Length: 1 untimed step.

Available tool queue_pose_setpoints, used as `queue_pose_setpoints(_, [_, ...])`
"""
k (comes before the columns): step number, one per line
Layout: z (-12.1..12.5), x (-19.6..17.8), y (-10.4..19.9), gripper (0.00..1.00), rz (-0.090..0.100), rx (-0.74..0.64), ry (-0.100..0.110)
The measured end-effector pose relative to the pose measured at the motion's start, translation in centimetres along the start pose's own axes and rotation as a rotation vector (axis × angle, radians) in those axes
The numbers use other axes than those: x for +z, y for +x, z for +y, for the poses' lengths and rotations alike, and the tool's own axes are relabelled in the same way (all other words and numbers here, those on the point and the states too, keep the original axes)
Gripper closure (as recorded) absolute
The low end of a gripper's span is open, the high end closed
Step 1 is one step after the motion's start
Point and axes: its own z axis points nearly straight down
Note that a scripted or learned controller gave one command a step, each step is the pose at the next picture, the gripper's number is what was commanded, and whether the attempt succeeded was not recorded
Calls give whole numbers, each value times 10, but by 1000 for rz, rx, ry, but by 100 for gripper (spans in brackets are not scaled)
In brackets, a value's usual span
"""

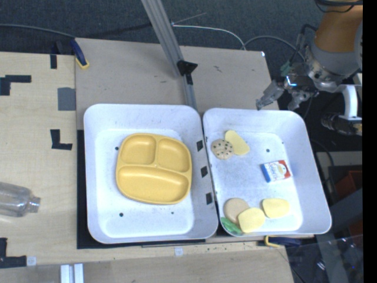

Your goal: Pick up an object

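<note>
Camera view has the gripper hanging just past the right bin's far rim, can't tell its state, and the small carton lies inside that bin, nearer the camera than the gripper.

Both white bins look like smooth matt plastic, a bit scuffed. The yellow divided plate is plastic with a soft sheen. Bench looks like pale matt wood or board. Slanted pole is ribbed bare metal; the bottle at the left edge is clear glossy plastic.
</note>
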Motion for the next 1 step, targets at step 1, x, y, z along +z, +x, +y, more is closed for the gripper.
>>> queue_pose_setpoints(1, [-16, 57, 46, 0, 2, -1, 6])
